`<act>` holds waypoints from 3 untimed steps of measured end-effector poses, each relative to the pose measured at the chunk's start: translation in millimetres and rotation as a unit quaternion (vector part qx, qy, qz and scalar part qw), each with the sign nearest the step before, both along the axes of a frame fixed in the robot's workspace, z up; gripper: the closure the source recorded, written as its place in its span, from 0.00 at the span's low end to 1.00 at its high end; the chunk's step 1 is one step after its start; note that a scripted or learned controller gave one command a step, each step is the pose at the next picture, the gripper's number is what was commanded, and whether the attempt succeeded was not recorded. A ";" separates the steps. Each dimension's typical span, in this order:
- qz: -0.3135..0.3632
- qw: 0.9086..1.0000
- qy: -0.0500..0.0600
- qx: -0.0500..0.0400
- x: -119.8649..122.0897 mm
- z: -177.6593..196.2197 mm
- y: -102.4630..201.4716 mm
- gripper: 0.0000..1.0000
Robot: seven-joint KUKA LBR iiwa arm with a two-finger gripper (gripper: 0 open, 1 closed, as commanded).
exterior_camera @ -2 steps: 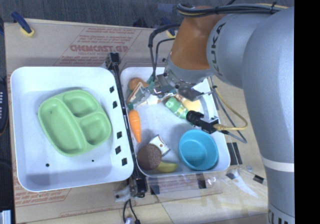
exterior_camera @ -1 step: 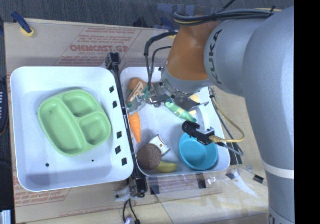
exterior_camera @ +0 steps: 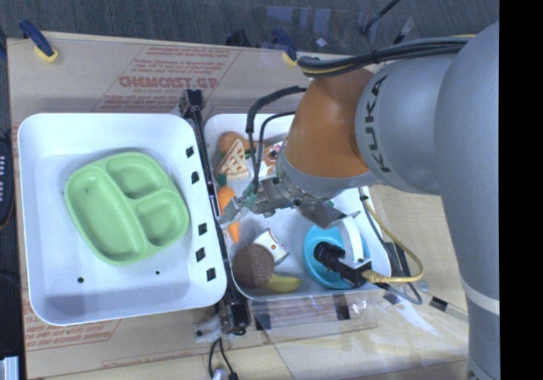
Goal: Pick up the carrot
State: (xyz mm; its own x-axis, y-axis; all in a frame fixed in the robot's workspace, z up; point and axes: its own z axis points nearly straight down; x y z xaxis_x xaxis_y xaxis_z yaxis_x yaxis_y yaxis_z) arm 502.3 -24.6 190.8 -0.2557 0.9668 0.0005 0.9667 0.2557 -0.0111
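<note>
The carrot (exterior_camera: 226, 201) is a small orange piece lying against the left wall of the right bin (exterior_camera: 222, 125); another bit of orange shows just below it. My gripper (exterior_camera: 249, 200) hangs right beside the carrot, on its right, low in the bin. The grey arm with its orange band (exterior_camera: 331, 128) covers the middle and right of that bin. From this angle the wrist hides how the gripper meets the carrot.
In the right bin lie a sandwich-like wedge (exterior_camera: 232, 159), a brown round ball (exterior_camera: 253, 265), a yellow banana (exterior_camera: 282, 283), a small white can (exterior_camera: 271, 243) and a blue cup (exterior_camera: 325, 256). The left bin (exterior_camera: 51, 285) holds a green divided plate (exterior_camera: 127, 204).
</note>
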 end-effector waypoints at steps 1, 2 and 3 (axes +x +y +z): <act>-0.122 0.992 -0.002 -0.001 28.7 0.3 -1.3 0.00; -0.324 0.946 0.002 -0.002 19.0 -87.1 -68.0 0.00; -0.419 0.908 0.000 -0.002 41.6 -100.0 -68.9 0.00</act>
